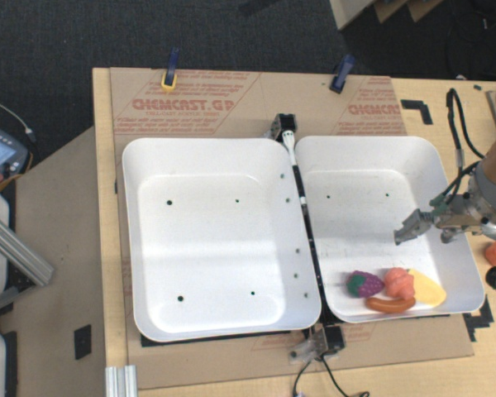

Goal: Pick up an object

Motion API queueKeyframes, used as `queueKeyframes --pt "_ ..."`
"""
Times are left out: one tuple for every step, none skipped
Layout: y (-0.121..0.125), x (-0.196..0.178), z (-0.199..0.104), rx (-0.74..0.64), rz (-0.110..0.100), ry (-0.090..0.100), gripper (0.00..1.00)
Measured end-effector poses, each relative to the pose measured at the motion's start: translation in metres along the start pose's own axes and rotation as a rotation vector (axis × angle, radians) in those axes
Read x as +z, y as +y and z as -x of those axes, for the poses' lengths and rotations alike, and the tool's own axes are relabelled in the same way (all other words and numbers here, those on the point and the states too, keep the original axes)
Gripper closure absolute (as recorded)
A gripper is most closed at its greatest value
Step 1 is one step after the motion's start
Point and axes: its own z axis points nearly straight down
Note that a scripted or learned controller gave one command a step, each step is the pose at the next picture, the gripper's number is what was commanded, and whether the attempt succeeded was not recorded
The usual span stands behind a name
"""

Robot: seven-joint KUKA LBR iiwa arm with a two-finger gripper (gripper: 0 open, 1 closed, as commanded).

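Four small toy foods lie together at the near edge of the right bin: a purple bunch of grapes, a red-orange piece, a yellow piece and an orange-red sausage shape. My gripper hangs over the right side of that bin, a little behind the group and apart from it. Its fingers are spread, so it is open with nothing between them. The arm comes in from the right edge.
The left bin sits beside the right one, with a black divider strip between them. Both rest on a cardboard sheet held by clamps. Cables run along the right side.
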Motion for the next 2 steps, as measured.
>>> queueKeyframes --pt "-0.0032 -0.1997 -0.0141 -0.004 0.018 -0.005 0.00" --pt "-0.0033 -0.2018 -0.0138 -0.002 0.006 -0.003 1.00"
